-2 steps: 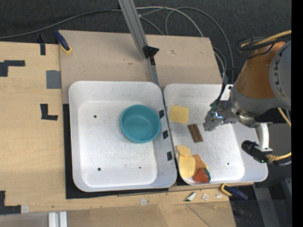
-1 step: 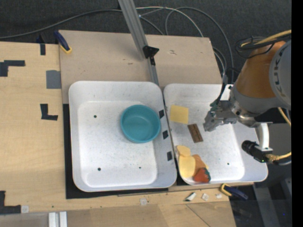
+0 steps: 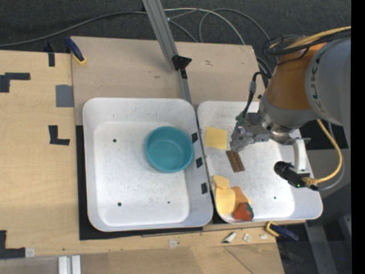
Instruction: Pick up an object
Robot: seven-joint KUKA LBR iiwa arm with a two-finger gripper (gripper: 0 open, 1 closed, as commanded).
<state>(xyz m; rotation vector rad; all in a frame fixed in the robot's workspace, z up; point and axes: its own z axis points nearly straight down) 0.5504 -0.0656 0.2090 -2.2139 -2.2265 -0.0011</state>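
My gripper [image 3: 235, 145] hangs over the upper middle of the right bin [image 3: 285, 210], fingers pointing down-left. Its tips sit just above a small brown block [image 3: 235, 161] lying on the bin floor. A pale yellow square piece [image 3: 216, 137] lies just to the left of the fingers. At the bin's front left lie a yellow piece [image 3: 223, 194] and a red-orange item [image 3: 243, 210], touching each other. A teal bowl [image 3: 168, 148] stands upright in the left bin [image 3: 102, 210].
A grey metal pole [image 3: 165, 36] slants from the top down to the gap between the bins. Black cables [image 3: 217, 19] loop behind the bench. The arm's body [image 3: 296, 90] covers the right bin's far right part.
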